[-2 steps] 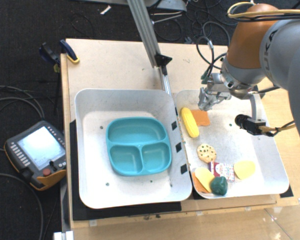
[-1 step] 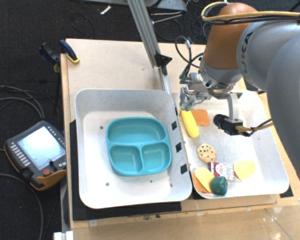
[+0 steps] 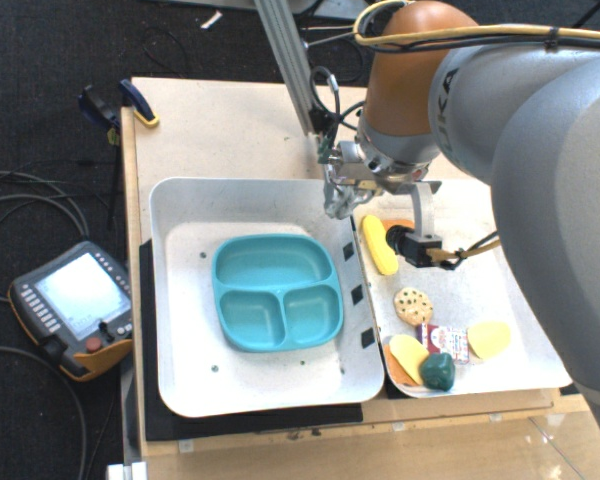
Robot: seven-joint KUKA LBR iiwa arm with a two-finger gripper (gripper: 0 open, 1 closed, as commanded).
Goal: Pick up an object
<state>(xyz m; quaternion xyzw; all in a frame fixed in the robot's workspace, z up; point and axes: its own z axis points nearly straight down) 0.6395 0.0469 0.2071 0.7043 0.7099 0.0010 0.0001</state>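
Arm: the grey arm [image 3: 520, 128] reached in from the right, its orange band [image 3: 410, 63] above the wrist
Gripper: the gripper [image 3: 380, 213] hung over the far end of the right bin, near the wall between the two bins; whether it was wide or narrow could not be told
Left bin [image 3: 180, 298]: held a teal divided plate [image 3: 277, 291] lying flat
Right bin [image 3: 520, 368]: held a banana [image 3: 380, 245] just below the gripper, a cookie [image 3: 412, 305], a small red and white packet [image 3: 446, 341], a yellow piece [image 3: 489, 339], a dark green piece [image 3: 438, 371] and an orange and yellow piece [image 3: 406, 356]
Bench [image 3: 220, 128]: a handheld controller [image 3: 75, 308] lay off its left side
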